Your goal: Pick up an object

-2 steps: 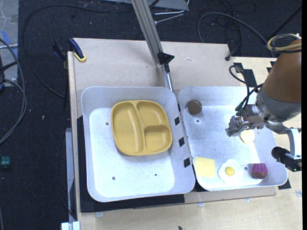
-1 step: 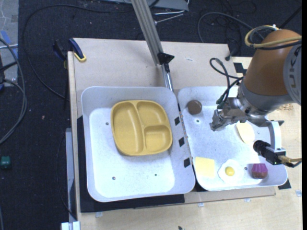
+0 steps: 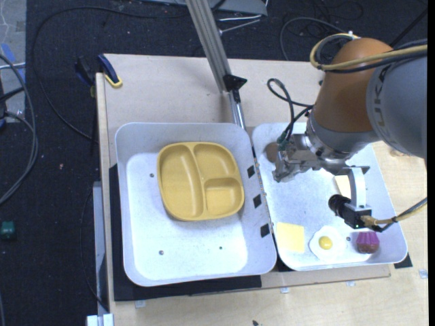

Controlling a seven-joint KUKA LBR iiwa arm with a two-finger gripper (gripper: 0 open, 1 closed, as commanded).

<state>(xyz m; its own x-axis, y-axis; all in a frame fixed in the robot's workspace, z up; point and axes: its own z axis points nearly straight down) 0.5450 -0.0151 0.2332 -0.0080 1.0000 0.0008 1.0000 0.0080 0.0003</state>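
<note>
Here my arm [image 3: 370, 100] reaches in from the right and hangs over the far part of the right bin [image 3: 394, 246], bulky enough that it covers much of that bin's far half. The left bin [image 3: 136, 250] sits just beside it, their rims touching along the middle, and it carries the yellow divided plate [image 3: 200, 180], lying flat toward its far side, which I judge too broad and shallow for an easy pinch. My gripper [image 3: 284, 163] hovers near the right bin's far left corner, over bare white floor, and whether it is parted or closed I cannot tell from this slant; nothing shows between its tips. The candidates for picking lie near the front of the right bin, well apart from my gripper: a flat yellow cheese slice [image 3: 291, 237] at the near left, a toy fried egg [image 3: 327, 242] just beside it, and a small purple piece [image 3: 367, 243] at the near right. A pale yellow block [image 3: 343, 186] peeks from under my wrist. I judge the purple piece the most graspable, being the tallest.
</note>
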